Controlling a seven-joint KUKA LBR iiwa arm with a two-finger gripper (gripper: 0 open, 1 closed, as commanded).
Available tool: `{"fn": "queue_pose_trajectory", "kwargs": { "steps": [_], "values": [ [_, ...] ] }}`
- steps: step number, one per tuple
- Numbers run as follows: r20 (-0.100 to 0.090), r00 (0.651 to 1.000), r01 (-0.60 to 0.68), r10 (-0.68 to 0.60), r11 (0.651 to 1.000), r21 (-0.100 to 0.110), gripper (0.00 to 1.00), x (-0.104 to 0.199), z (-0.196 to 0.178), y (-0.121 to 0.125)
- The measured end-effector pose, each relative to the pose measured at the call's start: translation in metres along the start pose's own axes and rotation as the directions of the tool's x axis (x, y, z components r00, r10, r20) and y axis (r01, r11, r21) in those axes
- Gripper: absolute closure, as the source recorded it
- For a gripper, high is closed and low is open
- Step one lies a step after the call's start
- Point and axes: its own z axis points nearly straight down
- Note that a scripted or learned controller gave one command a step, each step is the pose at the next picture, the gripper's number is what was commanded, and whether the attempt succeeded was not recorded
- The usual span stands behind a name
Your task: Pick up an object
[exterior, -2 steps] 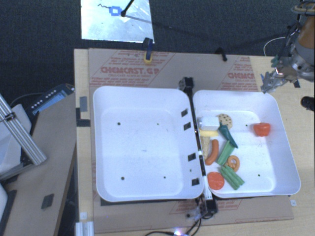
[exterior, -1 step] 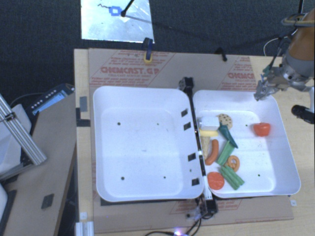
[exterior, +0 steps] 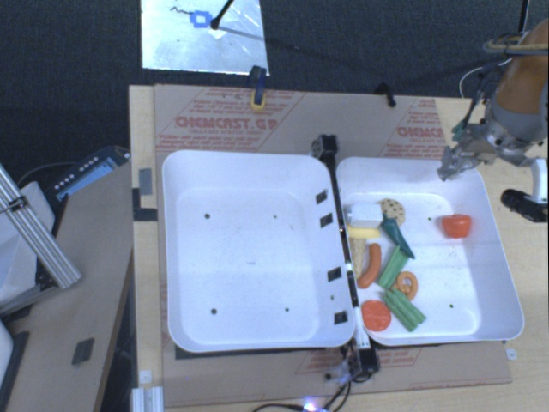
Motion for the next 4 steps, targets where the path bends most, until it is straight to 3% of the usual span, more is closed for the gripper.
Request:
{"fn": "queue_pose_trajectory", "kwargs": {
  "steps": [2, 3, 4],
  "values": [
    [0.000, 1.000, 0.001, -0.001, 1.000, 0.000, 1.00, 0.016, 0.023, 0.000],
    [-0.002, 1.000, -0.002, 0.002, 1.000, 0.004, 1.00, 0.027, 0.087, -0.016],
    [0.005, 1.000, 0.001, -0.001, 1.000, -0.020, 1.00, 0.017, -0.096, 0.003]
  ]
}}
